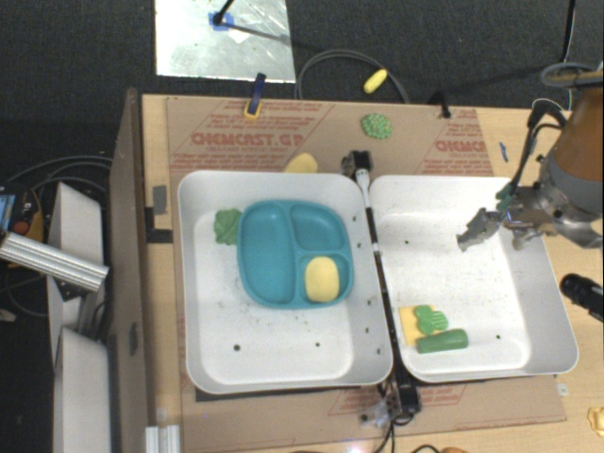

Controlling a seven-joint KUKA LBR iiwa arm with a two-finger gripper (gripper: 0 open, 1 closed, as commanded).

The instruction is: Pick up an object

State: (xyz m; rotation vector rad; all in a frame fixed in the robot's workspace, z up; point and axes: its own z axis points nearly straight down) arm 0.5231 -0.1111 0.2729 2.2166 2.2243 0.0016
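Brown cardboard is covering the desk (283, 135), printed with red lettering. Two white bins are sitting side by side on it. The left bin (203, 347) is holding a teal divided plate (274, 253); a yellow lemon-like piece (323, 278) is lying in the plate's lower right compartment, and a green leafy piece (226, 225) is lying just beside the plate's left rim, touching it. The right bin (538, 338) is holding a small cluster near its front left corner: a yellow block (410, 323), a green ridged piece (432, 320) overlapping it, and a green cucumber-like piece (442, 342) lying just below, touching them.

The grey arm (576, 187) is reaching in from the right, over the right bin's far half. The claw (477, 229) is hanging above bare bin floor, well apart from the cluster; nothing is showing between its fingers, and whether they are spread or closed cannot be told.

Behind the bins, a yellow piece (302, 164) and a green round piece (377, 125) are lying on the cardboard.
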